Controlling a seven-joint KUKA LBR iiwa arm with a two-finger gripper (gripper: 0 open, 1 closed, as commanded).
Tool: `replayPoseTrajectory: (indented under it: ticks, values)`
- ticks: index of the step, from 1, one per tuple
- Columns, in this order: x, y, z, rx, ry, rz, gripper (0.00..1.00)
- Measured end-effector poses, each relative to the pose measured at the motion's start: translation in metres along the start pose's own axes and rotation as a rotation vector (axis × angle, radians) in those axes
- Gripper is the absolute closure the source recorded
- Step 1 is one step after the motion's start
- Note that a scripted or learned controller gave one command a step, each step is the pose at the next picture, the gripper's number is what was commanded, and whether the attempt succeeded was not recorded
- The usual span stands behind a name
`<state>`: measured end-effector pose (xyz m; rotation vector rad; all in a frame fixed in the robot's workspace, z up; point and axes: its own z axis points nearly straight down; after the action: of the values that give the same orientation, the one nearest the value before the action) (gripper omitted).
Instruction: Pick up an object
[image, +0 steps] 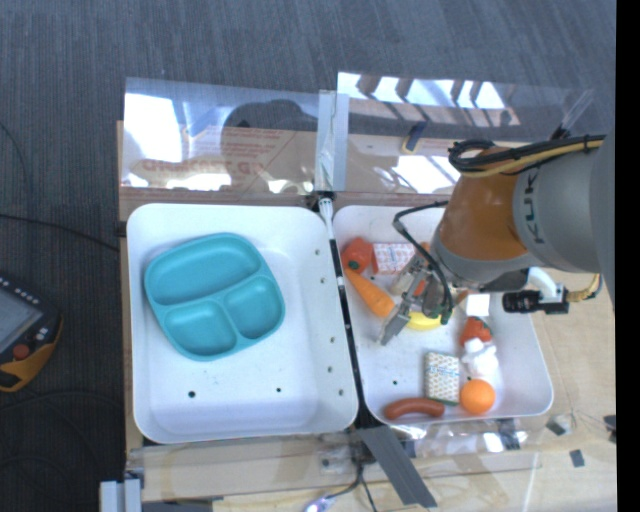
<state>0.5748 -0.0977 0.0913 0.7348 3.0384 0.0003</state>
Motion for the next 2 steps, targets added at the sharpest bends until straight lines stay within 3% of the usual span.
replayPoseTrajectory:
  ticks: [1,2]
  values:
    - [-0.03,0.018,0.0,0.01,0.027,0.122,0.0]
    - [0.018,-0.026,0.0,0.0,0.0,0.149,0.0]
